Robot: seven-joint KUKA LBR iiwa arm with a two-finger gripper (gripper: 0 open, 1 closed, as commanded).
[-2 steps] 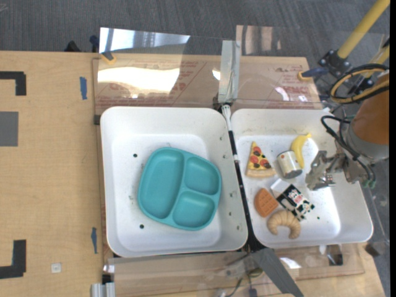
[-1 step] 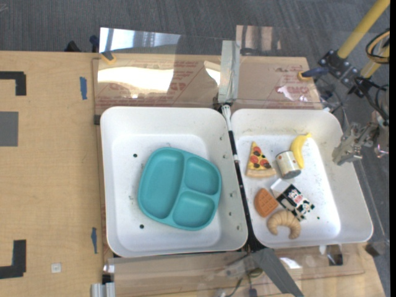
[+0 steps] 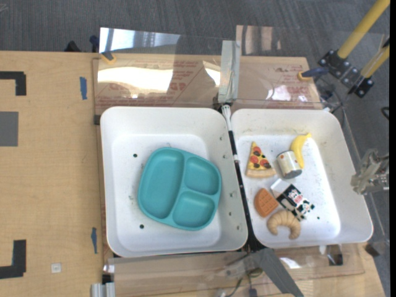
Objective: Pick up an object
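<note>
The gripper point(image 3: 371, 173) looks like a small, pale grey, metallic cluster of thin angular pieces at the view's right edge. It is blurred and partly washed out, so no screws, cables or markings can be made out.

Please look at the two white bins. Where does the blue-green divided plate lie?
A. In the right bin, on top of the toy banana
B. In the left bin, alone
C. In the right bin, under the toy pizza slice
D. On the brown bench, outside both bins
B: the divided plate lies flat in the left bin, while the toy foods such as the pizza slice and banana lie in the right bin.
</note>
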